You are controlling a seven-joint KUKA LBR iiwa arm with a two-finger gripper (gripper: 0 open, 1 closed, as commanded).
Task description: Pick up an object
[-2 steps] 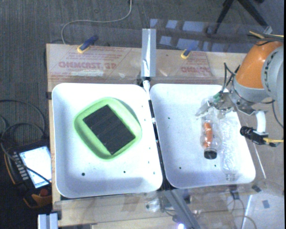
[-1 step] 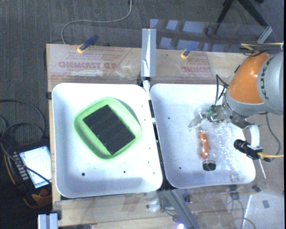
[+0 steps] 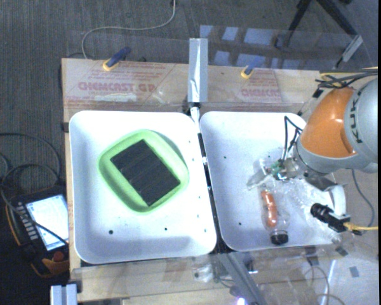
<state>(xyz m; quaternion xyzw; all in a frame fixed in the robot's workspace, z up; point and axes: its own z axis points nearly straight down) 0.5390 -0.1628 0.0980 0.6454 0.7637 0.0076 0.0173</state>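
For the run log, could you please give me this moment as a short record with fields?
left bin: holds a green tray with a dark ridged insert
right bin: holds an orange bottle with a dark cap and clear plastic wrap
arm: over the right bin's right side
gripper: low, beside the bottle's upper end; grasp not evident

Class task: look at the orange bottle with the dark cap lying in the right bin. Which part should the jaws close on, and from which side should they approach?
Grip the orange bottle across its narrow middle, coming straight down from above. It lies flat on the right bin, long axis pointing towards the near rim, so the jaws should probably straddle it left to right.
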